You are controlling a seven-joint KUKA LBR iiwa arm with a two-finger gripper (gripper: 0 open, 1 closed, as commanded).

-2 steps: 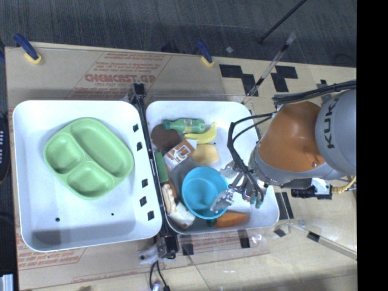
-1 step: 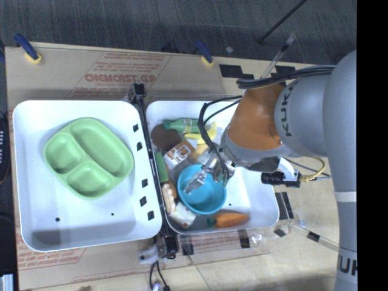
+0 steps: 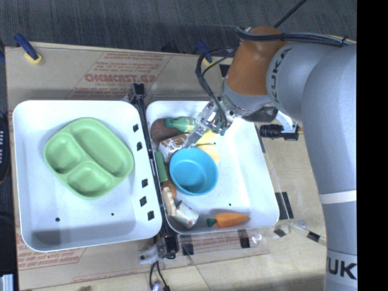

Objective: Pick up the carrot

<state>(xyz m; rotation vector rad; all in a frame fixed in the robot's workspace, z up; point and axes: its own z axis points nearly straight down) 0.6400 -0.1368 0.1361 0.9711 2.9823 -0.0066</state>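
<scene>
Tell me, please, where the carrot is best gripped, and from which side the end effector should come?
Probably grip the carrot at the middle of its orange body, coming straight down. It lies flat, lengthwise along the near wall of the right bin, so the fingers should close across its narrow width. The end effector is above the bin's far end.

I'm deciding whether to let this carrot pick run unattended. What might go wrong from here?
1. The hand sits at the far end of the right bin, over the clutter, while the carrot lies at the near edge; it may close on the wrong item.
2. The blue bowl lies between them and could get knocked.
3. The carrot hugs the bin wall, leaving little finger room.
</scene>
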